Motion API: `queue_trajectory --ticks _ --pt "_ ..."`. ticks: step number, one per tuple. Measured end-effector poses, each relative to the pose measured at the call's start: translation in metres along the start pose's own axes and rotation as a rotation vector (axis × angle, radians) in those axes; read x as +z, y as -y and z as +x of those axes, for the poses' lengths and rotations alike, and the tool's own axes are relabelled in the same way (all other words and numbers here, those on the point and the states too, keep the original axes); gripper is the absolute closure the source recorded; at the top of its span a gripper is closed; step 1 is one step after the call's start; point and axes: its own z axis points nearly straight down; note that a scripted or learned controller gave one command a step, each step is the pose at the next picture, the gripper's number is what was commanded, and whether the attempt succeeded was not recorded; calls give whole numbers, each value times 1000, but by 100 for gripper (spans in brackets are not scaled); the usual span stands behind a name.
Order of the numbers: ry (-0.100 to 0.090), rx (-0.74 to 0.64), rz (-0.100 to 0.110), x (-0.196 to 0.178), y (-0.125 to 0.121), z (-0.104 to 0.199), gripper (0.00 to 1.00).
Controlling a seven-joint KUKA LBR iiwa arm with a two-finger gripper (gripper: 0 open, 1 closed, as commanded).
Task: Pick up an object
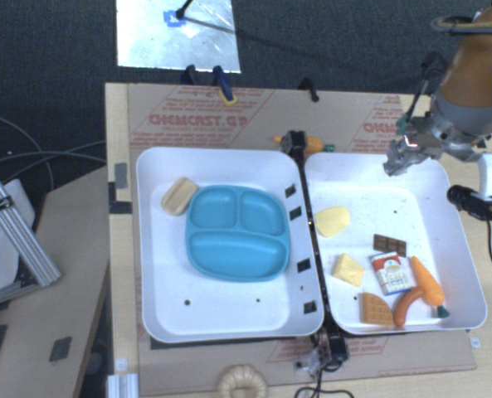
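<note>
jaws (397, 162) hang over the back right corner of the right bin (457, 222); whether parted or clenched i cannot tell. nothing is lifted yet, so the whole pick seems left to do. candidates lie forward of them: pale yellow lump (332, 220), chocolate piece (389, 244), cheese wedge (348, 269), carrot (428, 285). left bin (158, 247) holds a blue tray (236, 231).

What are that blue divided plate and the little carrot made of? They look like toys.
The blue divided plate looks like moulded plastic: one even colour, smooth rounded compartment ridges, a soft sheen. The carrot also seems plastic, probably toy food: flat uniform orange with a small green tip. The picture is too coarse to be sure of either.
</note>
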Motion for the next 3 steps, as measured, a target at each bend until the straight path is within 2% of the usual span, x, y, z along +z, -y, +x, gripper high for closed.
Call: queue_trajectory --ticks 1,3 --pt "-1 -4 -1 -5 -15 59 100" --pt "-1 -3 1 -10 -16 161 100"
